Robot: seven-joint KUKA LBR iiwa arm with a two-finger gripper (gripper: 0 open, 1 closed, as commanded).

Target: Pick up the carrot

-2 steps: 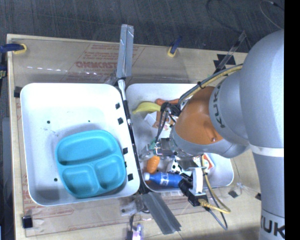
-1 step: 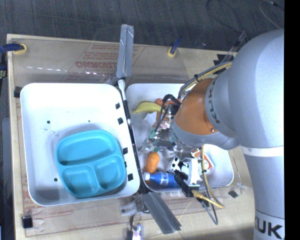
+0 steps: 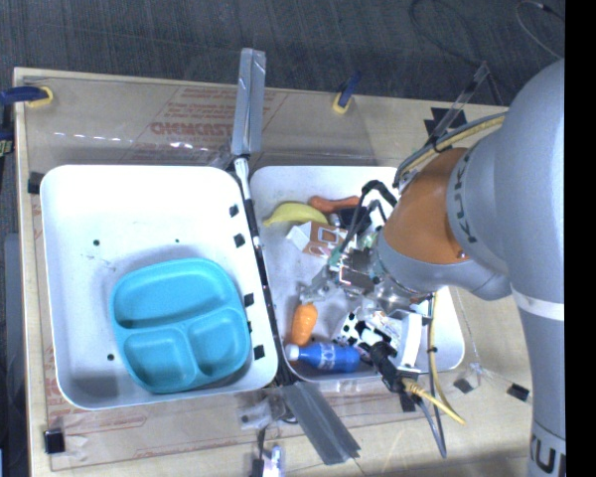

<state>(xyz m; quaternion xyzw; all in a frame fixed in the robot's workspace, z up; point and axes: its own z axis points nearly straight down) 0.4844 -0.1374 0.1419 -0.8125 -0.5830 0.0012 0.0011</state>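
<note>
The carrot (image 3: 304, 321) is small and orange with a pale tip. It lies near the front left of the right bin (image 3: 278, 189), close to the wall between the two bins. My gripper (image 3: 336, 272) hangs over the middle of that bin, just up and to the right of the carrot, with a narrow gap between them. Nothing shows in its grasp. The grey arm with its orange band covers the right half of the bin.
A blue bottle (image 3: 323, 357) lies just in front of the carrot, and a black-and-white spotted item (image 3: 356, 327) lies to its right. A banana (image 3: 288, 213), an orange-brown piece (image 3: 334, 204) and a small brown packet (image 3: 324, 237) sit further back. The left bin (image 3: 70, 266) holds a blue divided tray (image 3: 182, 321).
</note>
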